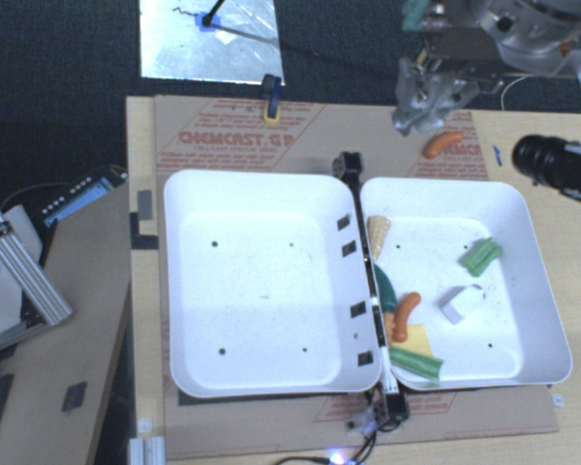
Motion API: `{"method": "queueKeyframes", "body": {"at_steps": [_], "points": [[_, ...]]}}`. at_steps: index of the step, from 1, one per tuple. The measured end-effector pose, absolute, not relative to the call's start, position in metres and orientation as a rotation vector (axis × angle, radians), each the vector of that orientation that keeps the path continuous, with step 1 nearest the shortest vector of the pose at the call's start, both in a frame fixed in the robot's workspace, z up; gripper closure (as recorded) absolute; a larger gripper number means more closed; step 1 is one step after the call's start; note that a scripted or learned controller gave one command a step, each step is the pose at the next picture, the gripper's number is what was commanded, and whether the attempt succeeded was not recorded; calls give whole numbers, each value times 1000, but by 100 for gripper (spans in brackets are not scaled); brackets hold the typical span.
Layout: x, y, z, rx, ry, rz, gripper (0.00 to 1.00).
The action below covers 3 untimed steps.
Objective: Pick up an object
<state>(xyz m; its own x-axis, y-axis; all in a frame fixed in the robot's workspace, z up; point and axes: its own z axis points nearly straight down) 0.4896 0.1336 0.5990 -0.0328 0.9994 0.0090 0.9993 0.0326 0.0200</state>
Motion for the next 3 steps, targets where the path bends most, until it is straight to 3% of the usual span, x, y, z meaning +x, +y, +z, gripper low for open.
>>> {"method": "queueKeyframes", "body": {"at_steps": [1, 2, 3], "points": [[520, 200, 493, 2216, 2234, -13, 100], [520, 197, 512, 2215, 2226, 6, 100], [521, 197, 523, 2214, 2227, 9, 100]]}}
